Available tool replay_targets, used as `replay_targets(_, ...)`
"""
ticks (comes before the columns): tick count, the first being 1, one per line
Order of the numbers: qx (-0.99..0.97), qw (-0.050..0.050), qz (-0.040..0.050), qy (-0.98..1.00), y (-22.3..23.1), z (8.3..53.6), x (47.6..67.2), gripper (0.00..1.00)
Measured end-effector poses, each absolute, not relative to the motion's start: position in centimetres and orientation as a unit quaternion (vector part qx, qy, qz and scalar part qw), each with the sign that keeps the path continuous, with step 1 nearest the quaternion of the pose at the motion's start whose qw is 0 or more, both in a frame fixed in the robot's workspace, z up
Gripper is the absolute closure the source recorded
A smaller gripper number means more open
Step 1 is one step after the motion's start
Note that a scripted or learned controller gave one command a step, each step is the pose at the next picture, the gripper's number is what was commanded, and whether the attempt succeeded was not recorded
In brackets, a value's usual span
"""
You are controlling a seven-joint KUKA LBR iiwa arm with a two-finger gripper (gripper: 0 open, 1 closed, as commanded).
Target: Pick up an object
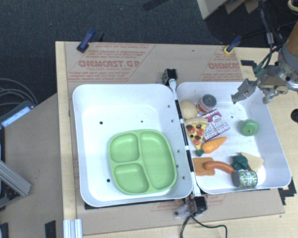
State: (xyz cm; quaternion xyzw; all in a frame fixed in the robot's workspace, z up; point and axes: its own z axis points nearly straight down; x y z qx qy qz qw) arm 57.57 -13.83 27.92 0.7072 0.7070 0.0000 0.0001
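Over the right bin's [275, 133] far right corner, the gripper [253, 94] hung above the floor with its two fingers spread apart, nothing between them. One finger [241, 92] pointed toward the bin's middle, the other [267, 95] sat nearer the right wall.

Right bin held all the loose items. A green apple [249, 128] lay below the gripper, apart from everything else. Near the back, a small can with a red lid [206, 103] stood just beside a pale potato-like piece [188, 109]. A pink-and-white packet [216, 123] touched a toy pizza slice [195, 131], and an orange carrot [213, 144] lay just in front of them. At the front, a hot dog in a bun [212, 167] sat next to a green-labelled can on its side [245, 178], with a cheese wedge [252, 160] just behind it (a dark green piece was tucked against the wedge, type unclear).

Left bin [89, 113] held a green three-compartment tray [141, 160] toward the front, compartments bare.

Blue clamps [86, 41] pinned the cardboard sheet [114, 61] under both bins.
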Motion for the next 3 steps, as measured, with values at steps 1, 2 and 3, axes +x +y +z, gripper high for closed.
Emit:
replay_targets(1, 0.707, -0.001, -0.0006, 0.707, -10.5, 17.6, 63.0, 0.0)
replay_targets(2, 0.707, 0.001, 0.0009, 0.707, -9.4, 10.0, 62.9, 0.0)
replay_targets(3, 0.707, 0.0, 0.0004, 0.707, -9.3, 8.5, 66.7, 0.0)
